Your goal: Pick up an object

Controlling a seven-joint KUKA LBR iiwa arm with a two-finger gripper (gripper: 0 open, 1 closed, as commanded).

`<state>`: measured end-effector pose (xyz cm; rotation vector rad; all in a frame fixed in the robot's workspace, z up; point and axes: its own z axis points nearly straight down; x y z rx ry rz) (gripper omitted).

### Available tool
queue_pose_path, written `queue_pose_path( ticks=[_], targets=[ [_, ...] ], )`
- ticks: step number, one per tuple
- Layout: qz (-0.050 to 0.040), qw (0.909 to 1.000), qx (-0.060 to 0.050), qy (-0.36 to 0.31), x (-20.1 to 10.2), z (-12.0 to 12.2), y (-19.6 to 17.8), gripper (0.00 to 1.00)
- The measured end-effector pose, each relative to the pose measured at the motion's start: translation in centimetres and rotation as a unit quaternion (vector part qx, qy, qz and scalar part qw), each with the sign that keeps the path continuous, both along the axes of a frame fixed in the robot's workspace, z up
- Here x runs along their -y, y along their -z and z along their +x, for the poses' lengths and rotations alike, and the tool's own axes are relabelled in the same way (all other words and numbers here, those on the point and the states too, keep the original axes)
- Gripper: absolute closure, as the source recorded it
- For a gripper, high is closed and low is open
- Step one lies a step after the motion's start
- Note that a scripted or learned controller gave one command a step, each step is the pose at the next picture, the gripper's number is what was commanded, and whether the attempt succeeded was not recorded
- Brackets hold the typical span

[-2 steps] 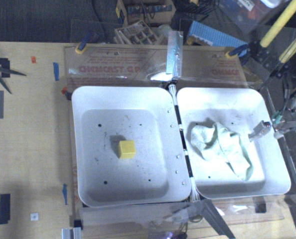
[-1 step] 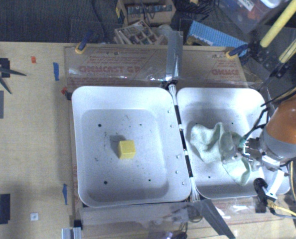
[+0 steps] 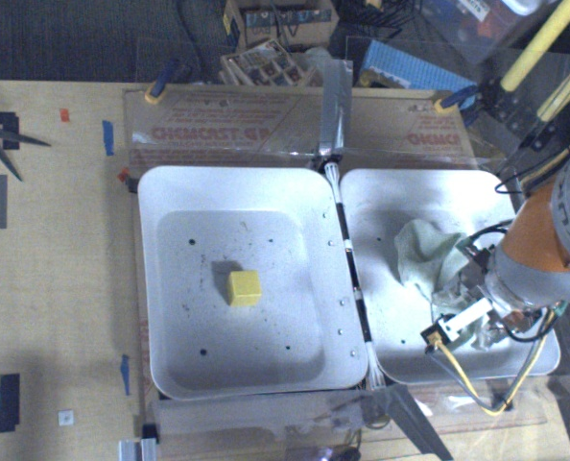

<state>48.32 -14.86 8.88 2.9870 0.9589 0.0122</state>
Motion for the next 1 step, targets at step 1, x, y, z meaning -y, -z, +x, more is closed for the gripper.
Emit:
queue_pose_path(
  ticks=[1],
  targets=[
    [0.0001,1.0000,0.002,0.000,-0.03,0.18,-1.06,1.00]
  ],
)
